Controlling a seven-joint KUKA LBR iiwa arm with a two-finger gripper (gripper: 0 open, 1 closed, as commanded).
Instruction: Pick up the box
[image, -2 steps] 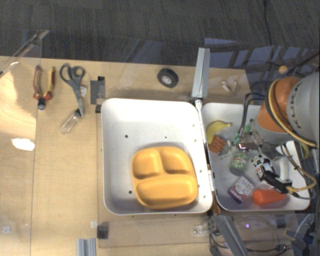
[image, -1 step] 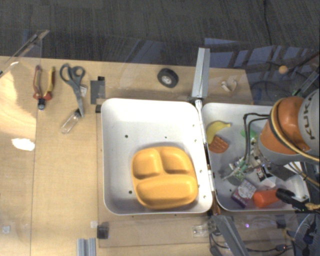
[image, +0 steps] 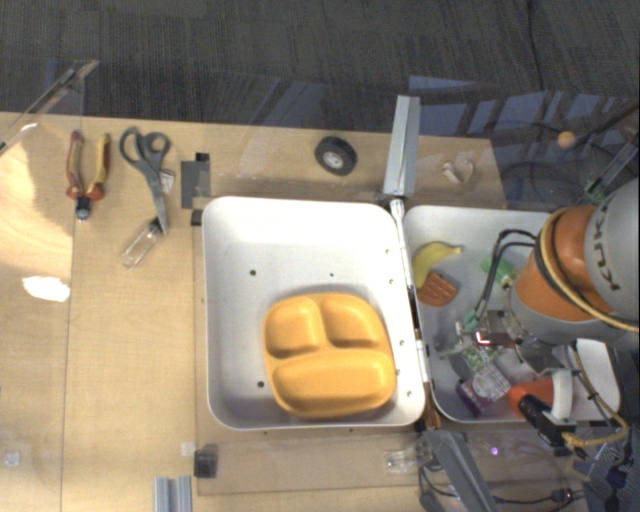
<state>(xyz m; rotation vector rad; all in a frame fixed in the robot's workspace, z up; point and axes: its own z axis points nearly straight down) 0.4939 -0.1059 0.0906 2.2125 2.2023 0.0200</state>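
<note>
Honestly you're still at the start here: the arm (image: 590, 265) hangs low over the right bin (image: 450, 225), and the pincer (image: 487, 340) sits down in the clutter there. Can't tell if it's open or closed. Best guess for the box is that purple thing (image: 470, 397) just below it, not lifted yet

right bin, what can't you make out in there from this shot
- Hand: the arm covers most of it from above; open or shut is unclear.
- Box: none can be picked out among the small items; too small and crowded under the arm.
- Right bin: its far side is covered by the arm.
- Banana: clear.
</note>
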